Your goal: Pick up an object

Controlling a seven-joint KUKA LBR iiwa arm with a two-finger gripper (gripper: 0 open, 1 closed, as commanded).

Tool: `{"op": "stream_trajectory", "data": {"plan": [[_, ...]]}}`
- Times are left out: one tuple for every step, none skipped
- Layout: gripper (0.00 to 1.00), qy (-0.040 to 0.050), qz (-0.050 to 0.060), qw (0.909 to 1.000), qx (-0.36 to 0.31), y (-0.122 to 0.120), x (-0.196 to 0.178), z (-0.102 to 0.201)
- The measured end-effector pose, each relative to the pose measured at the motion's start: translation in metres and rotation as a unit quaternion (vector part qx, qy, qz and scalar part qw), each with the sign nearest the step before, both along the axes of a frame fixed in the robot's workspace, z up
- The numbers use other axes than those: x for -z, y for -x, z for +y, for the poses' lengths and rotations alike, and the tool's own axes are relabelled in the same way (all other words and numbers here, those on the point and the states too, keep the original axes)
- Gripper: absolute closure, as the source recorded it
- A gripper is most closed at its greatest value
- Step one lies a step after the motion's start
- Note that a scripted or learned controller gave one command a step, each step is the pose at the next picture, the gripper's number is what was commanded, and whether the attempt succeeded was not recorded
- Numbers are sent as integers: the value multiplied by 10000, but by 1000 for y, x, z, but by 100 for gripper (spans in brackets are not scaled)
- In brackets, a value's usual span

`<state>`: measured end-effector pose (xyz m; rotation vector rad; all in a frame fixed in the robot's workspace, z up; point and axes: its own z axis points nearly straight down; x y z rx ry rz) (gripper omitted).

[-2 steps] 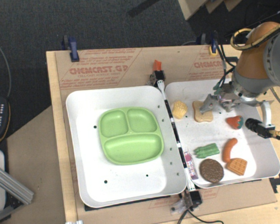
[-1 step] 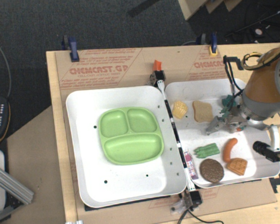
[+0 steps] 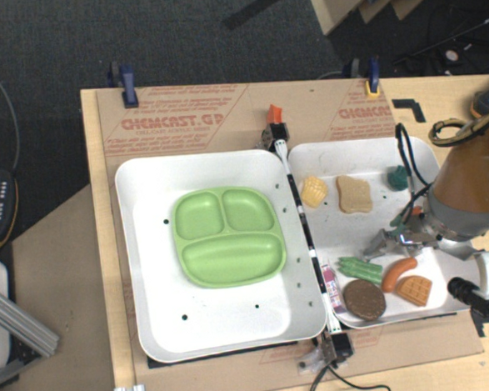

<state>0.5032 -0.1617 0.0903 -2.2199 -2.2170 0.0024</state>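
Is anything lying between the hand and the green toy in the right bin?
Nothing visible. The hand hangs just above and right of the green toy, with bare right bin floor between them. The orange sausage lies to the toy's right, off that line.

The single fixed camera looked down on the bench from above at a slant, far enough off to take in both shallow white plastic bins: the left bin (image 3: pixel 139 240) and the right bin (image 3: pixel 342 154). The cardboard-covered bench top (image 3: pixel 180 115) receded toward the frame's top, with dark carpet beyond it. The grey arm with its orange band (image 3: pixel 469 183) entered from the frame's right edge, and its two-finger gripper (image 3: pixel 391 240) sat over the right bin, so the left bin lay well away from the jaws, toward the frame's left.
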Motion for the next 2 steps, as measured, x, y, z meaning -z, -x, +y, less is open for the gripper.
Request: {"op": "stream_trajectory", "data": {"plan": [[0, 14, -42, 10000, -33, -49, 6, 35], [0, 12, -47, 10000, -29, -92, 6, 71]]}}
